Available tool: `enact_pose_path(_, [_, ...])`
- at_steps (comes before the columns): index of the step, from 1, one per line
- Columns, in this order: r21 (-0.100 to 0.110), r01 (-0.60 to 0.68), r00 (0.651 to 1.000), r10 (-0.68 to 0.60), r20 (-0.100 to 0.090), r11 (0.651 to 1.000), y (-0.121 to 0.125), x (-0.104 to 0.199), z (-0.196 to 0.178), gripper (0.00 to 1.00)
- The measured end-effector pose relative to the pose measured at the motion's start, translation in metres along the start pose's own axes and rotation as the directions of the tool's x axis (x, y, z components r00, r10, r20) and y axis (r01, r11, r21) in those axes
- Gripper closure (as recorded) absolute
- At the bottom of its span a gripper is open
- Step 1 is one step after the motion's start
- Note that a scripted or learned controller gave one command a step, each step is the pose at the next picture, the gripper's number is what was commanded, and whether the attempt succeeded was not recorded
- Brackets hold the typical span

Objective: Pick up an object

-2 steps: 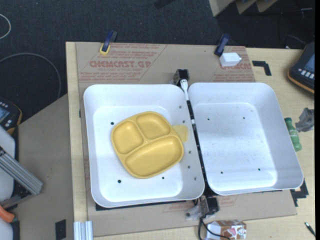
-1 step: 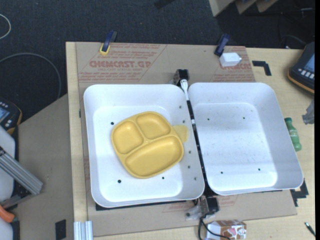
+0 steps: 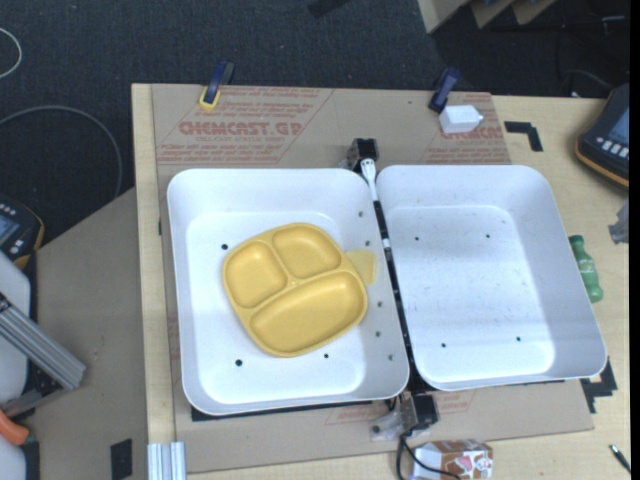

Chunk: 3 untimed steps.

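— Yellow divided plate (image 3: 294, 288)?
— Lying flat in the left bin (image 3: 190, 268), closer to its right wall than its left, tilted askew, three compartments facing up.
— Right bin (image 3: 560, 258)?
— Just beside, walls touching.
— Jaws?
— Cannot tell.

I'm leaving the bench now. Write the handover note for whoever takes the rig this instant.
Arm: not over either bin at this moment, so nothing is held.
Things: one yellow plate with three compartments lies flat in the left bin, toward its middle. A small yellow piece sits at the plate's right edge, touching or just under it; I cannot tell which. The right bin sits beside it.
Done: no pick visible.
Left: bring the arm over the left bin, grasp the plate or the piece, and lift.
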<state>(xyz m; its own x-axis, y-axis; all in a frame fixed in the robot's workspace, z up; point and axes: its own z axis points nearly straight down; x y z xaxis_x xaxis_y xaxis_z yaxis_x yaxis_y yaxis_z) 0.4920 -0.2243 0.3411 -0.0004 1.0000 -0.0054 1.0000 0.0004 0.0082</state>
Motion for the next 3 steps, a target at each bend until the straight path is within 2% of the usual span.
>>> enact_pose_path(1, [-0.003, 0.001, 1.000, -0.001, 0.003, 1.000, 0.001, 0.000, -0.010, 1.00])
enact_pose_path(2, [-0.012, 0.003, 1.000, -0.002, 0.004, 1.000, 0.045, -0.001, -0.204, 1.00])
enact_pose_path(3, [0.018, 0.004, 1.000, -0.004, -0.010, 1.000, -0.014, 0.064, -0.113, 1.00])
